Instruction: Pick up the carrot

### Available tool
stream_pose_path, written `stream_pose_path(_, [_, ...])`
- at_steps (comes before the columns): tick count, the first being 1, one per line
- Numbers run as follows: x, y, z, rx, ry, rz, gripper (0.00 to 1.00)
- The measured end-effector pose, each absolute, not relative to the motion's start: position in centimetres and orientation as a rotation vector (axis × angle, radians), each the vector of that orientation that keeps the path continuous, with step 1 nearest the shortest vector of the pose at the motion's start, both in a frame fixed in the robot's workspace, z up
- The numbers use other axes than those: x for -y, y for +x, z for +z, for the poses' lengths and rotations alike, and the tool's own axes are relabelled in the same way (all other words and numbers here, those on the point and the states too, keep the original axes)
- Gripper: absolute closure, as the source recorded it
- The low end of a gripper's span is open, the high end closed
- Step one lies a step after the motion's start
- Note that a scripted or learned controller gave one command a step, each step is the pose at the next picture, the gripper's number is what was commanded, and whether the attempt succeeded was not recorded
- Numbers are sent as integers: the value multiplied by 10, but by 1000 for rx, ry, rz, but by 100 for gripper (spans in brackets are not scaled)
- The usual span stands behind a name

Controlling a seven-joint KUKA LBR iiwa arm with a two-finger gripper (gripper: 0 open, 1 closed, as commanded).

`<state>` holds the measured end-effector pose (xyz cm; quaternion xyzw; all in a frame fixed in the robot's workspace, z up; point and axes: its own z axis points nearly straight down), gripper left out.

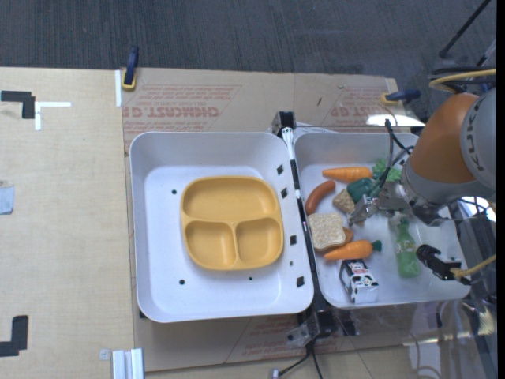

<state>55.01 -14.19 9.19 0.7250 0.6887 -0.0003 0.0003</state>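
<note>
Two orange carrots lie in the right bin (335, 290). One carrot (347, 174) is near the bin's far wall, with its green top pointing right. The other carrot (347, 250) rests lower down, just below a slice of bread (326, 230). My gripper (363, 210) reaches in from the right and sits between the two carrots, beside a tan cracker (343, 202) and a dark green item (360, 188). Nothing is visibly held in it.
The right bin also holds a reddish sausage (319, 196), a green bottle (406, 249) and a small carton (359, 279). The left bin (150, 235) holds a yellow divided plate (232, 222). The orange wrist band (446, 144) hangs over the right bin's right side.
</note>
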Motion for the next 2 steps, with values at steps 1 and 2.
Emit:
stream_pose_path(1, [108,477,91,-2137,2306,-2,0])
stream_pose_path(2, [98,479,91,-1972,2445,1,0])
